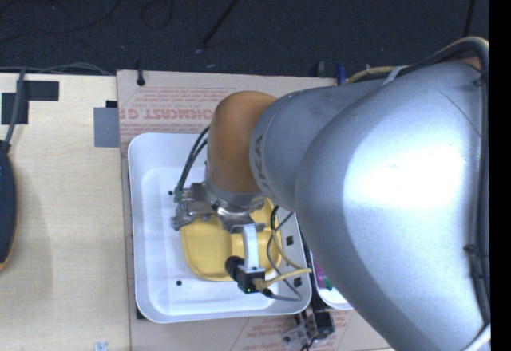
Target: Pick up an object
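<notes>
Here the pincer (pixel 214 220) hangs low inside the white bin (pixel 152 182), its metal wrist parts and black cables gathered directly over a yellow object (pixel 204 250) on the bin floor. The wrist and the arm's own bulk cover the tips, so I cannot tell whether they stand apart, together, or clamped on anything. The yellow object, rounded and flattish, spreads out from under the pincer toward the near side of the bin; whether the pincer touches it is hidden. Just beside the pincer, on its near right, a white-and-black fitting (pixel 249 262) with thin yellow wires hangs over the object's edge.

Directly above the pincer rises the orange band (pixel 235 138) of the arm, and beyond it, to the right, the big grey arm (pixel 383 198) swells across the view and hides most of what lies on that side. A sliver of a second white bin (pixel 339 300) peeks out under the arm, to the near right of the pincer, with a bit of purple at its rim. Both bins sit on a cardboard sheet (pixel 172 102) with red print, which lies on a light wooden bench (pixel 64 198). Well beyond the pincer, at the far side, dark carpet (pixel 239 6) carries loose cables.
</notes>
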Robot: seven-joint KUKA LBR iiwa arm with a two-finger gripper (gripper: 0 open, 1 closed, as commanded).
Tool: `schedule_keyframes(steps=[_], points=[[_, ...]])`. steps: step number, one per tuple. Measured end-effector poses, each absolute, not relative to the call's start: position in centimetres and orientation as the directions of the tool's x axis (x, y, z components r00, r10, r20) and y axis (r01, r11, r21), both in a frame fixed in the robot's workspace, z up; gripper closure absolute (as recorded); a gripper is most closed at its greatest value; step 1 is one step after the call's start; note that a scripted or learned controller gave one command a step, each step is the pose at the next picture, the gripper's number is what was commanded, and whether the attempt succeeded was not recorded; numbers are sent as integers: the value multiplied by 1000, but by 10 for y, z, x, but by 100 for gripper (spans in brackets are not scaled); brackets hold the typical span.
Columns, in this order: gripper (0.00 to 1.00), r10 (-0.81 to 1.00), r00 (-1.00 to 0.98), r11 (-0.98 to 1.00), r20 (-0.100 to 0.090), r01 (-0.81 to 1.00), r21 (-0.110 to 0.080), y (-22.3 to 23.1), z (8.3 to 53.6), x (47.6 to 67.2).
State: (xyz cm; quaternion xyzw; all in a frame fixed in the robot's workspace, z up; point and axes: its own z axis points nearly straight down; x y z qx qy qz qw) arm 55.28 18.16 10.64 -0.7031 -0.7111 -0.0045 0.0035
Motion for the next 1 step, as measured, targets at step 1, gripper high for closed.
schedule_keyframes(steps=[1], points=[[0, 1000, -16, 15, 22, 1000, 11, 176, 105, 565]])
